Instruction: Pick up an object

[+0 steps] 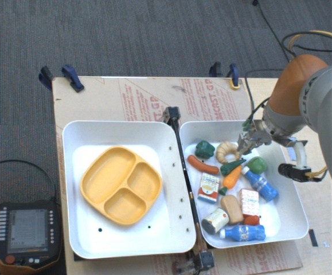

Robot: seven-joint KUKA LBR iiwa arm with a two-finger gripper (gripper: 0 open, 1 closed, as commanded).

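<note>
The right bin holds several small toy food items: a tan croissant, a dark green broccoli piece, a red sausage, an orange carrot, a green round item, two blue bottles, small cartons, a tan bread piece and a white cup. My gripper hangs low over the bin's upper middle, just right of the croissant and above the carrot's green top. Nothing shows between its fingers.
The left bin holds a yellow divided plate. Blue and black clamps grip the cardboard bench top at the back. A teach pendant lies at the lower left, off the bench. A black divider bracket sits between the bins.
</note>
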